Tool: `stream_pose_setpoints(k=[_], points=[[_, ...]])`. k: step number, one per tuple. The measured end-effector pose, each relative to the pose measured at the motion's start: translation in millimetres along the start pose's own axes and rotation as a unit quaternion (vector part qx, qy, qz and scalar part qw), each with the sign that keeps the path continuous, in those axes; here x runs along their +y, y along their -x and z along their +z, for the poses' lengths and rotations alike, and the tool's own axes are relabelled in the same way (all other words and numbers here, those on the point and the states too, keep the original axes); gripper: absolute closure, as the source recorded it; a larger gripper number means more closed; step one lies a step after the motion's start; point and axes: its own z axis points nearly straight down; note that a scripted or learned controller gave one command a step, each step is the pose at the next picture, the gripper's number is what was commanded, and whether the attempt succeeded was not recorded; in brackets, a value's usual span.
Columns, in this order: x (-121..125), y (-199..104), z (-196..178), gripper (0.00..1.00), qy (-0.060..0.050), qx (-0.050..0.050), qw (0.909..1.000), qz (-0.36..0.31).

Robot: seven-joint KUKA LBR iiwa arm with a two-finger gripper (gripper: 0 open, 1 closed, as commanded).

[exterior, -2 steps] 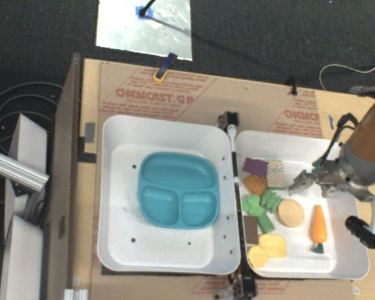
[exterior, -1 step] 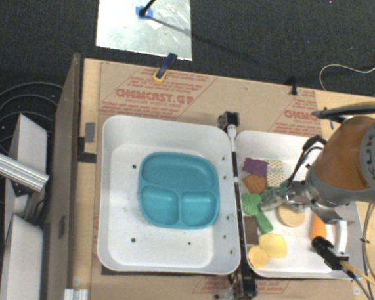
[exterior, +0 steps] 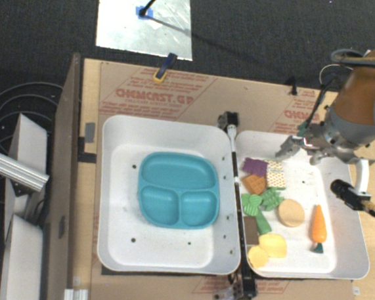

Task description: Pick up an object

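Your arm [exterior: 370, 98] enters from 3 o'clock and ends in the tool [exterior: 304, 149], which hangs above the 12 o'clock end of the right bin [exterior: 346, 250]. Its two fingers stand apart, open, with nothing between them.

Your objects lie in the right bin, below the tool toward 6 o'clock. A purple piece [exterior: 255, 166] sits at the top of the cluster, with a checkered piece [exterior: 276, 177] just beside it at 3 o'clock and a waffle [exterior: 255, 183] touching it at 6 o'clock. Green pieces [exterior: 261, 202] lie beneath these. A tan disc [exterior: 291, 213] rests at 3 o'clock of the green pieces. A carrot [exterior: 318, 225] lies apart, further toward 3 o'clock. Yellow pieces [exterior: 267, 247] occupy the 6 o'clock end.

The left bin [exterior: 116, 172] holds a blue tray [exterior: 178, 190] with three compartments. Both bins rest on the table [exterior: 147, 93].
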Motion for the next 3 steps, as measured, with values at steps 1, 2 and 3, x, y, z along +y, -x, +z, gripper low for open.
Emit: stream_pose_setpoints(k=[1,2,3], points=[[5,-32,102,0.00,-0.004,-0.001,1.0000,0.000],[-15,-22,94,0.00,0.002,0.000,1.0000,0.002],[45,56,101,0.00,-0.004,-0.001,1.0000,0.004]])
